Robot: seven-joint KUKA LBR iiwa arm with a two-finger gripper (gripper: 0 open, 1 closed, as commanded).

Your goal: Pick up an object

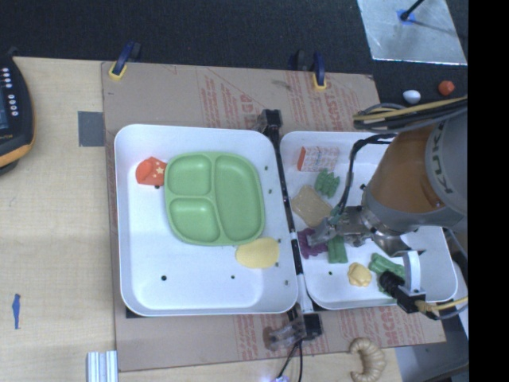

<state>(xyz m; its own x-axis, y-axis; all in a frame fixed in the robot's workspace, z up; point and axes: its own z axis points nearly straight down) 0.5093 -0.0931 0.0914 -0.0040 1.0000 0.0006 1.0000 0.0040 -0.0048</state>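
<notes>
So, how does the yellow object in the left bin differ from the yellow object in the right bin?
The yellow object in the left bin looks larger and paler than the yellow object in the right bin, which is a deeper yellow. The left one is a flat oval touching the green divided plate; the right one is rounder and lies near the gripper among green pieces. Both lie loose on a white bin floor.
</notes>
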